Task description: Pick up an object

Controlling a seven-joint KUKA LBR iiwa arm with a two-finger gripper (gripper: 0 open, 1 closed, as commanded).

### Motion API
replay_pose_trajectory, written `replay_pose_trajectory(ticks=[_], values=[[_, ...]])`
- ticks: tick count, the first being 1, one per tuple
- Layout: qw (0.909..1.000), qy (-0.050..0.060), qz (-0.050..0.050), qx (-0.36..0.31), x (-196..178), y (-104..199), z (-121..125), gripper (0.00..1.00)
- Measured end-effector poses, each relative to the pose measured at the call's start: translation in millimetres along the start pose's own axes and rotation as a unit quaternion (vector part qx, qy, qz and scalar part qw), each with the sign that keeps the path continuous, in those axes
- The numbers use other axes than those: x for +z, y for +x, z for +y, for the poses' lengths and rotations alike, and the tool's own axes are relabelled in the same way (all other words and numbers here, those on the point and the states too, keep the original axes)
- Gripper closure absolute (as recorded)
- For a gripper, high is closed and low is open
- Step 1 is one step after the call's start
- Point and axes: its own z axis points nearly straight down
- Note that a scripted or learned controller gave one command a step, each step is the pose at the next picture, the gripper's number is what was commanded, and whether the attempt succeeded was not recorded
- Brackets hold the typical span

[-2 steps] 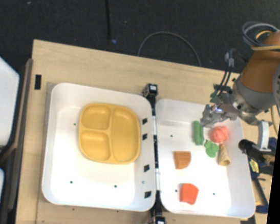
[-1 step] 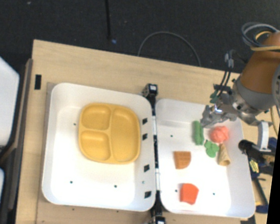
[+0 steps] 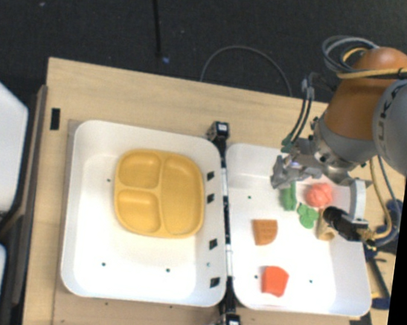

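Pink ball in the right bin, upper part, between two green pieces. The gripper hangs just left of the ball, over the nearer green piece; finger spread cannot be told.

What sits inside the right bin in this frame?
In the right bin: a brown block, a red block, two green pieces and a pink object. The claw and arm cover the bin's upper right corner.
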Motion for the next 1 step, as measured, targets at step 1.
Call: replay_pose_trajectory(ticks=[1], values=[[1.0000,0.000,0.001,-0.001,3.7,57.9,-10.0,1.00]])
